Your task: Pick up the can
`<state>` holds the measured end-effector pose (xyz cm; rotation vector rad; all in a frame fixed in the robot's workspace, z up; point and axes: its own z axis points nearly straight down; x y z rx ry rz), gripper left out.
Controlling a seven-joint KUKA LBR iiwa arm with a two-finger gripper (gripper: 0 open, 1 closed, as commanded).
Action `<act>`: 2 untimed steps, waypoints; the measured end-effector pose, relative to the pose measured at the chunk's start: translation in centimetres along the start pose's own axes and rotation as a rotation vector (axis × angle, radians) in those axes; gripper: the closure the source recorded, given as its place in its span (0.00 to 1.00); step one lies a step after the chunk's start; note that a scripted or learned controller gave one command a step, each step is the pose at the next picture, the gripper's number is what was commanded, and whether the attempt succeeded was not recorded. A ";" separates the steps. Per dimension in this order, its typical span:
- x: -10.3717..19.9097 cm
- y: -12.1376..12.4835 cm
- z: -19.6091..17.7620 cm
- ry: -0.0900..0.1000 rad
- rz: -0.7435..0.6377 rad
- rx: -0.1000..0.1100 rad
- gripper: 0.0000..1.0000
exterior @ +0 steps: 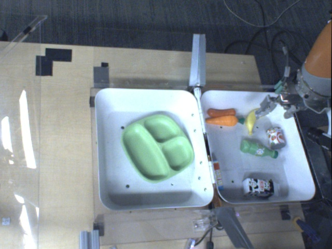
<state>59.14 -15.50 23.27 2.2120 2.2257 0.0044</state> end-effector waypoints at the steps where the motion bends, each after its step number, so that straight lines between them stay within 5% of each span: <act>1: -2.2 -1.6 10.4 0.000 -0.059 0.001 0.00; 2: -0.9 -4.1 1.9 -0.002 -0.260 -0.004 0.00</act>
